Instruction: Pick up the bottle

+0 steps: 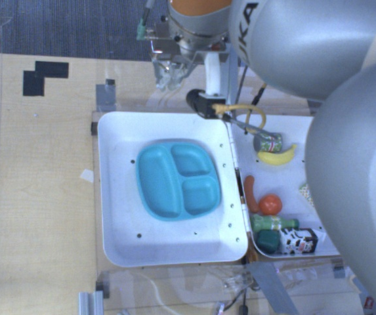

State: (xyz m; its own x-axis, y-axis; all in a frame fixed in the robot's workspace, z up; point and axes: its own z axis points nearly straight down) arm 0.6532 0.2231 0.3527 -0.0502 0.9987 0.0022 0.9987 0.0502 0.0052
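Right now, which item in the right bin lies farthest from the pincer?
The black-and-white carton, at the right bin's near edge, past the green bottle. The pincer hangs beyond both bins' far edge; the banana lies much closer.

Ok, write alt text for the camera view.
A grey arm's pincer hangs above the far edge of the left white bin, which holds a blue divided plate. The right bin holds a green bottle, tomato, banana and small carton.
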